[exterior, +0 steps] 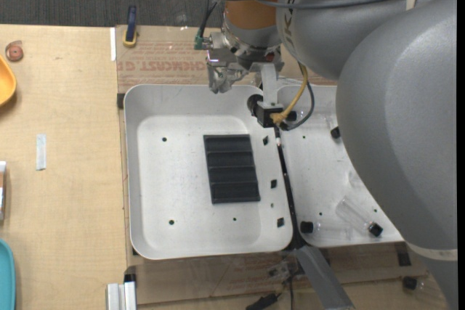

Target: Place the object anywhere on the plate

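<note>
my hand (220, 83) hangs at the far rim of the left white bin (145, 229); whether its fingers are apart or together i cannot tell. the black ridged object (231, 168) lies flat on the bin floor, below my hand and well apart from it.

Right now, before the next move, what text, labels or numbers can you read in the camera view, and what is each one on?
Red printing on the cardboard sheet behind the left bin: it appears upside down or mirrored and too blurred to read reliably; I cannot quote it.
Black ribbed object in the left bin: no text visible.
Gripper and arm: no legible label.
</note>
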`<state>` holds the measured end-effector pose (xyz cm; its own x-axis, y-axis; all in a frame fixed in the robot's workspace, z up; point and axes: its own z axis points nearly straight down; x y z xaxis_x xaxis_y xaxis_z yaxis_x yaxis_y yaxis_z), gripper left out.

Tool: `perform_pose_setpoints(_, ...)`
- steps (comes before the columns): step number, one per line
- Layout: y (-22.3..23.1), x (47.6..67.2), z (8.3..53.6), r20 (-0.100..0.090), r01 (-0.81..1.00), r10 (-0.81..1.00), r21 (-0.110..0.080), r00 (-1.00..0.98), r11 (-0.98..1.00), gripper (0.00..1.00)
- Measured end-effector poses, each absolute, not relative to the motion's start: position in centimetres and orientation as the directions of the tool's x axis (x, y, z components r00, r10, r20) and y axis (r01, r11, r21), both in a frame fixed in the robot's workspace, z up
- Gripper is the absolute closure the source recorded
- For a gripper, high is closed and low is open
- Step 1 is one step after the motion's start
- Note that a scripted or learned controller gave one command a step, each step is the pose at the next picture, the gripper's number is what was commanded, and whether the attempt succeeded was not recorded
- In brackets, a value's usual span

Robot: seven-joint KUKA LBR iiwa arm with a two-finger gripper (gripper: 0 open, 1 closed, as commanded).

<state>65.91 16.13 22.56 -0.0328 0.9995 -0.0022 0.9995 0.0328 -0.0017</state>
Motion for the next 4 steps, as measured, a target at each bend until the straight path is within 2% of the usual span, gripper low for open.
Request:
perform_pose_setpoints(1, 19.6, 60.4, 24.7, -0.002, 0.986, 0.986, -0.003, -0.166, 0.166, 1.00)
perform_pose_setpoints(2, 19.5, 57.4, 21.2, -0.002, 0.975, 0.975, -0.004, -0.222, 0.222, 1.00)
perform_pose_setpoints(3, 22.0, 52.5, 22.7, -0.001, 0.891, 0.891, -0.004, -0.454, 0.454, 1.00)
perform_pose_setpoints(4, 20.6, 53.8, 32.0, -0.002, 0.789, 0.789, -0.002, -0.614, 0.614, 1.00)
